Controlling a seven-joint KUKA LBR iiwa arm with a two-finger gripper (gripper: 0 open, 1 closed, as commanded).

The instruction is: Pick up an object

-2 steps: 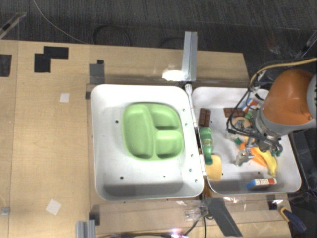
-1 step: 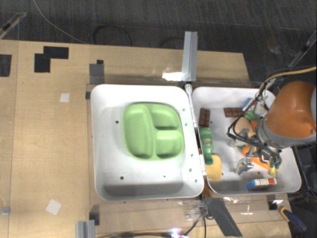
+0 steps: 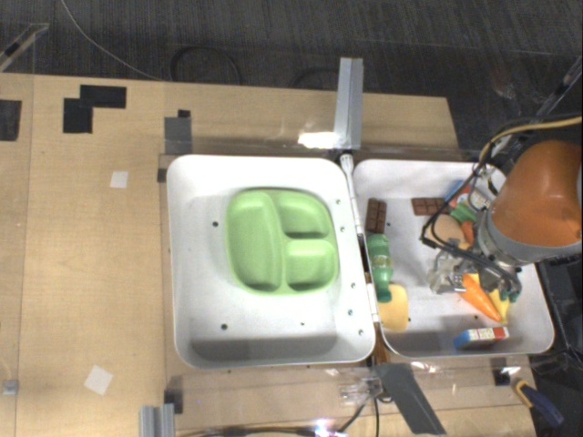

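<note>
I looked down at a slant on a wooden worktop [image 3: 82, 271] carrying two shallow white bins side by side. The left bin [image 3: 196, 244] held a pale green divided plate [image 3: 278, 239], lying flat near its middle. My grey arm with its orange band [image 3: 545, 197] reached in from three o'clock and hung over the right bin [image 3: 401, 189]. My pincer [image 3: 453, 276] sat low over the middle of that bin; I could not tell how far it stood open, nor whether it had hold of anything. An orange carrot-shaped toy [image 3: 483, 299] lay just beside the pincer, toward four o'clock. A small blue, white and red box [image 3: 480, 336] lay near the bin's six o'clock wall. Along the bin's nine o'clock wall ran a row: a brown chocolate-like bar [image 3: 375, 213] toward the top, a green bottle [image 3: 378, 262] below it, and a yellow lump [image 3: 393, 309] below that. A second brown piece [image 3: 424, 206] lay toward twelve o'clock, partly under my cables.
</note>
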